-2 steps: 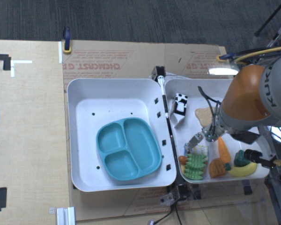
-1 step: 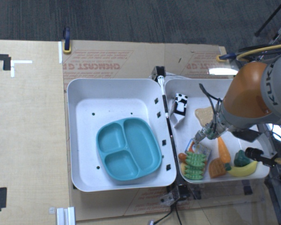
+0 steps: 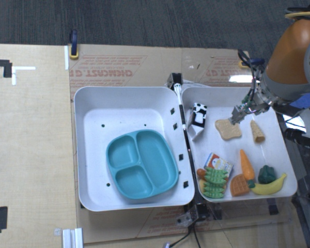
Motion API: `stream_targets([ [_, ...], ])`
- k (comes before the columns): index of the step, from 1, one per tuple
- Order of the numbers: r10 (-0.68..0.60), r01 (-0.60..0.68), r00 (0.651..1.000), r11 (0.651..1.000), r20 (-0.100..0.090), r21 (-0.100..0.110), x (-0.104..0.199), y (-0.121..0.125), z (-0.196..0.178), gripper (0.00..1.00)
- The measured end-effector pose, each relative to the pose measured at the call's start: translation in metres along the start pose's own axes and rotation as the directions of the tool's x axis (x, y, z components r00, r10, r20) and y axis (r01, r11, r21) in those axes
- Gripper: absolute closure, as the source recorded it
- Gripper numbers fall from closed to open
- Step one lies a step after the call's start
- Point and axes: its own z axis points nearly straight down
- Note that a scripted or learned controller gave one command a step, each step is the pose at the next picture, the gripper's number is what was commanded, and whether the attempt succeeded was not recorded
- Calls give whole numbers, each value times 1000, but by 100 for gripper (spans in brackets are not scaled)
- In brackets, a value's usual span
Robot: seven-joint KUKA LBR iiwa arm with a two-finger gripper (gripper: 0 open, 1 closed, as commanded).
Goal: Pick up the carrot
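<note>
Toward the near end of the right bin (image 3: 292,154), the carrot (image 3: 246,164) lies on the floor with its long axis running roughly front to back. From above, the gripper (image 3: 238,114) hangs over the bread slice (image 3: 228,129), farther back and slightly left of the carrot, well apart from it. Whether it is open, I cannot tell.
</note>
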Motion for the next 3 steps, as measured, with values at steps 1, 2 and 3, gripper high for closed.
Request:
stream_targets([
  [1,-1,1,1000,1000,0,0,0,0,0,0],
  [2,-52,52,999,999,-1,1,-3,-113,100,0],
  [3,-46,46,999,999,4,-10,-4,-109,89,100],
])
